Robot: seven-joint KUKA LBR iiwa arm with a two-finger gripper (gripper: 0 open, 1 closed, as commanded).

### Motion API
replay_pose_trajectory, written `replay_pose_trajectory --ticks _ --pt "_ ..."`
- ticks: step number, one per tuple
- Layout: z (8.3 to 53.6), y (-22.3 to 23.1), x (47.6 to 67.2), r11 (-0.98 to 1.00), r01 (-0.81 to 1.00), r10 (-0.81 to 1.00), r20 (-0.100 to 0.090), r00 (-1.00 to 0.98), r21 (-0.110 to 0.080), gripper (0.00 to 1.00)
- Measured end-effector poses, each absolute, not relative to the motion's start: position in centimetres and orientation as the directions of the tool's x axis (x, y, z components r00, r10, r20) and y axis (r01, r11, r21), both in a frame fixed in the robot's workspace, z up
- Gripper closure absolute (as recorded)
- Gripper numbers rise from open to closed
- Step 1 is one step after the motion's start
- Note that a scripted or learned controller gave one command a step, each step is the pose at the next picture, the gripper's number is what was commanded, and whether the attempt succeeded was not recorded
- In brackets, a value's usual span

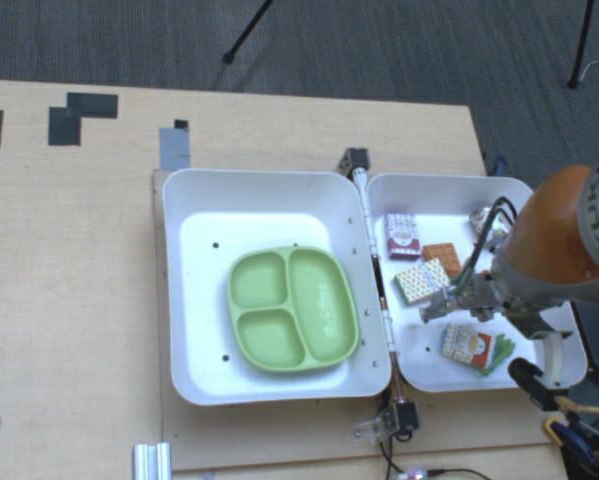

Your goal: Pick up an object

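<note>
Where the gripper (441,303) hovers, checkered packet (416,283) just beside it

A single fixed camera is looking down at a slant from above the bench (69,268), standing far enough back to be taking in both white bins (269,193) side by side, with the arm (564,233) reaching in from the right.

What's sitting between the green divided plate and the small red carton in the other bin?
In the camera view, just the two bins' adjoining walls lie between the green plate and the red carton; otherwise bare white bin floor.
</note>
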State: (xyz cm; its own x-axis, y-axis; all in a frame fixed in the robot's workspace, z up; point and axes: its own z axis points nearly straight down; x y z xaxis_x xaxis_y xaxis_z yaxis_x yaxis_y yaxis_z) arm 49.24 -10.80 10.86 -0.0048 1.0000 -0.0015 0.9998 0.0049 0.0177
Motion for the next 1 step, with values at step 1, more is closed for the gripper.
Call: replay_pose_trajectory --ticks 1 --pt "8.69 -8.89 48.85 0.001 1.0 1.0 -0.003 -0.001 0.008 0.0"
